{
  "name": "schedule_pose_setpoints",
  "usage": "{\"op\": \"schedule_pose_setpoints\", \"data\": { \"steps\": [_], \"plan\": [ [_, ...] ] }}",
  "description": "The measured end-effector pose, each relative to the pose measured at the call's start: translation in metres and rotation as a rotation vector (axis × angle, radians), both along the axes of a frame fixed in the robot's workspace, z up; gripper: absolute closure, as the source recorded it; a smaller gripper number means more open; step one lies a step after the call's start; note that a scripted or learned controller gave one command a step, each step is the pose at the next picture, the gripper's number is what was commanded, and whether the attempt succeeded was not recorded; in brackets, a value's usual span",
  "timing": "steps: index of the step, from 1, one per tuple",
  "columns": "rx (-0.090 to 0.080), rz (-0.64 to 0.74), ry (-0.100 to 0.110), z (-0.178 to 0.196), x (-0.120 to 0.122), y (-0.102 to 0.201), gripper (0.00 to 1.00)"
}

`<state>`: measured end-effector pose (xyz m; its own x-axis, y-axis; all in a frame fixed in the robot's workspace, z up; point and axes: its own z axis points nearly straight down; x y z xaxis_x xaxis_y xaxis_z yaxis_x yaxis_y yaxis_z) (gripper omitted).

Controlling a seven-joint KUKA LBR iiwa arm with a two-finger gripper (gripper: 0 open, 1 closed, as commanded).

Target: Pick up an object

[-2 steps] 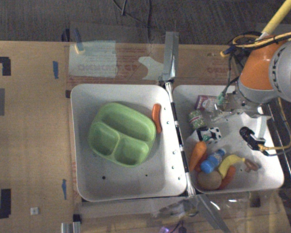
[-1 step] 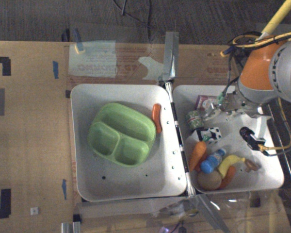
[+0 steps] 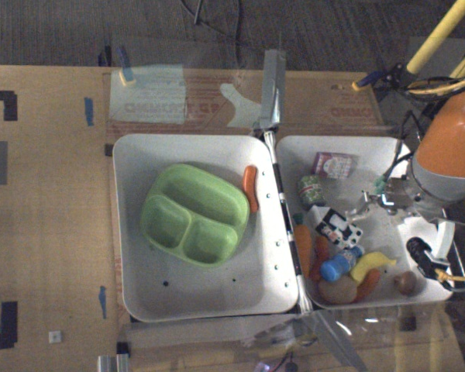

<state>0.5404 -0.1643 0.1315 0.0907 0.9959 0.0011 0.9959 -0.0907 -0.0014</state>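
Brown board covers the counter (image 3: 46, 231), which carries two shallow white bins side by side. One green plastic plate (image 3: 194, 214) with three smooth compartments lies in the left bin (image 3: 139, 285), and one orange sausage-shaped toy (image 3: 250, 187) rests just beside the plate's right rim. Toward the near side of the right bin (image 3: 372, 149) sits a crowded heap: one small purple carton (image 3: 334, 164), one green-labelled can (image 3: 311, 188), one black-and-white box (image 3: 338, 227), one long carrot (image 3: 304, 246), one blue bottle (image 3: 339, 266), one yellow banana (image 3: 372, 264) and one round brown potato-like lump (image 3: 405, 283). The arm's jaws (image 3: 384, 200) hang over the bin's right half, above bare floor; whether they are open or closed cannot be told, and nothing shows between them.
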Motion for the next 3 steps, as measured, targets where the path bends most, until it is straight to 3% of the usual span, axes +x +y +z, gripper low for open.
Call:
{"op": "schedule_pose_setpoints", "data": {
  "steps": [1, 2, 3],
  "plan": [
    [-0.016, 0.055, -0.044, -0.023, -0.019, 0.034, 0.0],
    [-0.003, -0.135, -0.002, 0.08, 0.028, 0.025, 0.0],
    [-0.003, -0.301, -0.003, 0.241, 0.018, -0.038, 0.0]
  ]
}}
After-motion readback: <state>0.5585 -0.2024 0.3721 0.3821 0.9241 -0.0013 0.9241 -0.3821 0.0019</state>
